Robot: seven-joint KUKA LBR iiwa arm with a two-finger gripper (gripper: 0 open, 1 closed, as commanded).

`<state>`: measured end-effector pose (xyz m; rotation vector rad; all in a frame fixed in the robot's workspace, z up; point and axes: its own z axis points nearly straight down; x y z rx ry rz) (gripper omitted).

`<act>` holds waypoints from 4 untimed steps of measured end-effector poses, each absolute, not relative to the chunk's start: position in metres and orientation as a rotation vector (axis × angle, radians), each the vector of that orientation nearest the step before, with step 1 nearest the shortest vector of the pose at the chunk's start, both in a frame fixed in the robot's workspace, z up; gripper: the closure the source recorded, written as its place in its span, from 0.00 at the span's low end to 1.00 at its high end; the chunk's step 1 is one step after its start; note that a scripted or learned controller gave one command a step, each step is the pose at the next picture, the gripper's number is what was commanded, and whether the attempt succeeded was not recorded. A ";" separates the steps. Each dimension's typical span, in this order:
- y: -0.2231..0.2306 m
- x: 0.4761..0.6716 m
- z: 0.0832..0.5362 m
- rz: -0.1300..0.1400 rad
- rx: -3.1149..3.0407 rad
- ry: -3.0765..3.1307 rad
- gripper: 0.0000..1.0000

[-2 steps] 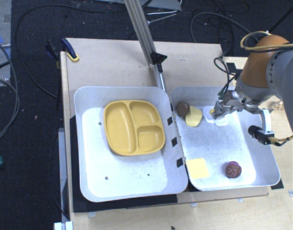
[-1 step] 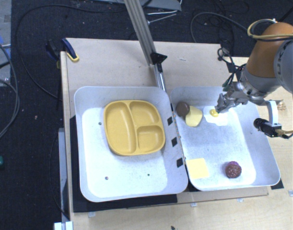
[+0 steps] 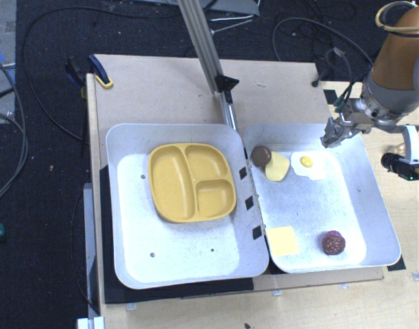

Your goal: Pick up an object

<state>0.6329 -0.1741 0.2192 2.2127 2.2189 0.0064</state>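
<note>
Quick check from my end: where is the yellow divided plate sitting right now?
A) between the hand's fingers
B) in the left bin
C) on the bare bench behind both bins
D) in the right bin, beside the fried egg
B: the yellow divided plate lies flat in the left bin, away from the hand over the right bin.

A pale wooden bench (image 3: 161, 88) bears two shallow white bins, left (image 3: 127, 252) and right (image 3: 374, 211), side by side.
</note>
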 end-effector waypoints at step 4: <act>-0.029 0.631 0.221 0.003 2.212 2.230 1.00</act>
